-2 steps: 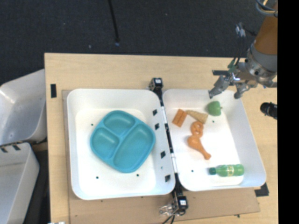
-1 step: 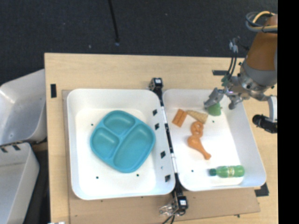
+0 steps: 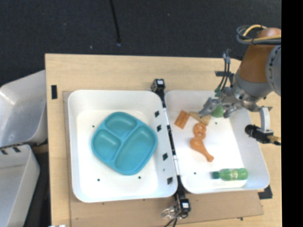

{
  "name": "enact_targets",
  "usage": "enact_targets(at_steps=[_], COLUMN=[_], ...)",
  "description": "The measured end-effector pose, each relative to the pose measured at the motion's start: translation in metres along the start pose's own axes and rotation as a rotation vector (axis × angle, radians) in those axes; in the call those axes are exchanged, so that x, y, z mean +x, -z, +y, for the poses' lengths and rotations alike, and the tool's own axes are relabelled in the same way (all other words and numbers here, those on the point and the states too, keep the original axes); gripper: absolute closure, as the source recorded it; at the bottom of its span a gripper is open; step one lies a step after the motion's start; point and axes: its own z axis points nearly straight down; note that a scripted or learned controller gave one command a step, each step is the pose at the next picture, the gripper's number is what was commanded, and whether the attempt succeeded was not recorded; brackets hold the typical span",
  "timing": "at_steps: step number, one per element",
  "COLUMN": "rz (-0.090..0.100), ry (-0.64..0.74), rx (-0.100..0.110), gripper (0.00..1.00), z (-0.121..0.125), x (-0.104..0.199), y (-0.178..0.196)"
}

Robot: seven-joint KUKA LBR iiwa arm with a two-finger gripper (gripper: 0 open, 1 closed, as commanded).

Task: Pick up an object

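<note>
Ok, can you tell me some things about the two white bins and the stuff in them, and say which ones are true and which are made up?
1. The blue plate lies in the left bin. True.
2. The green bottle stands upright. False: it lies on its side near the front of the right bin.
3. The orange toy is in the same bin as the bottle. True.
4. The blue plate has no sections. False: it is split into three compartments.
5. The gripper is over the left bin. False: it is over the back part of the right bin, near the small orange block.
</note>
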Motion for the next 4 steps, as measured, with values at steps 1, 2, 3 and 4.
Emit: enact_targets(at_steps=[1, 2, 3, 4], rz=[0.000, -0.001, 0.001, 0.000], ry=[-0.003, -0.005, 0.002, 0.002], rx=[0.000, -0.007, -0.008, -0.008], gripper=[0.00, 1.00, 1.00, 1.00], z=[-0.001, 0.001, 0.003, 0.004], x=[0.000, -0.001, -0.001, -0.003], y=[-0.042, -0.028, 0.016, 0.055])
